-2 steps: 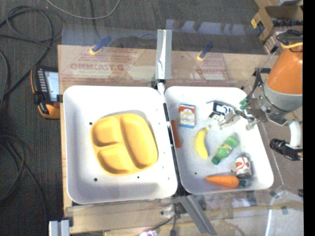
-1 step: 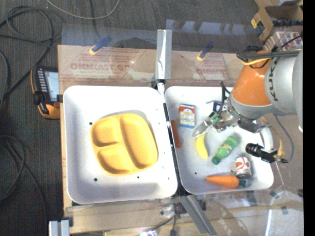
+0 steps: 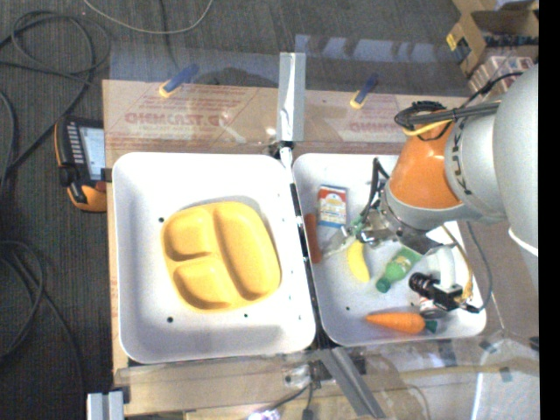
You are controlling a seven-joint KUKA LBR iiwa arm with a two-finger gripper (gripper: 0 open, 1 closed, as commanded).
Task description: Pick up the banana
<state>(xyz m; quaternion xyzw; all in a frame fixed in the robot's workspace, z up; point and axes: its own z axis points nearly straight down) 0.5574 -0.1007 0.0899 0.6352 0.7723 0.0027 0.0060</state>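
The yellow banana [image 3: 358,263] lies in the right bin [image 3: 332,318], partly hidden under the wrist. My gripper [image 3: 372,232] hangs low over the bin, right above the banana's upper end. The arm's orange band [image 3: 421,178] and grey body cover the bin's right side.
A green bottle [image 3: 395,271], an orange carrot [image 3: 398,322], a small red and white box [image 3: 332,206] and a dark red stick [image 3: 313,238] share the right bin. The left bin [image 3: 131,234] holds a yellow divided tray [image 3: 221,254]. A metal divider post [image 3: 290,99] stands behind the bins.
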